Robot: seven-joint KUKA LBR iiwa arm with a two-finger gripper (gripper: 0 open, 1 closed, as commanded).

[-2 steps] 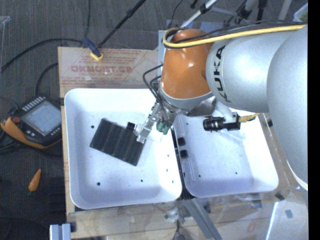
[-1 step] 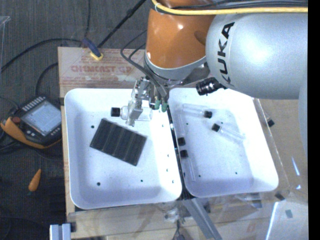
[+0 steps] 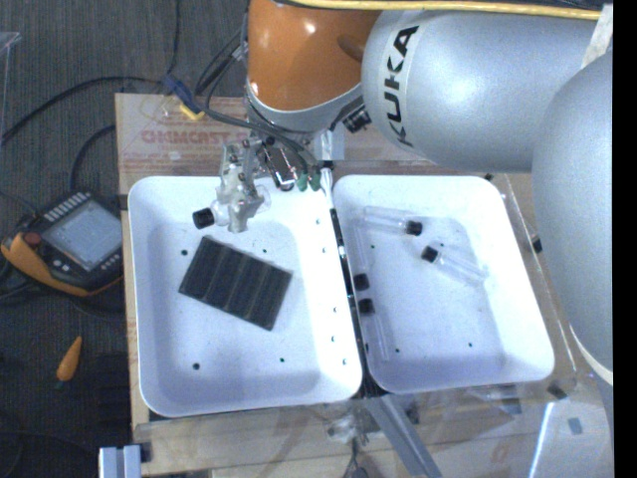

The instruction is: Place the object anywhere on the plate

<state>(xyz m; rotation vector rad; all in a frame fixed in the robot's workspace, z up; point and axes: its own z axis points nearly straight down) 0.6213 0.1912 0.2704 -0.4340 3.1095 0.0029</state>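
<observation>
1. Left bin: dark ribbed plate lies bare, so placing is not done yet.
2. Gripper hangs just past plate's 12 o'clock edge; open or closed, can't tell.
3. Right bin: clear black-capped tubes, prob. the obj, lie at gripper's 3 o'clock, well apart from it. Pick, carry & drop seem left to do.

plate in left bin, mid-floor; gripper over that bin's far side, behind plate; two tubes in right bin, far half
</observation>
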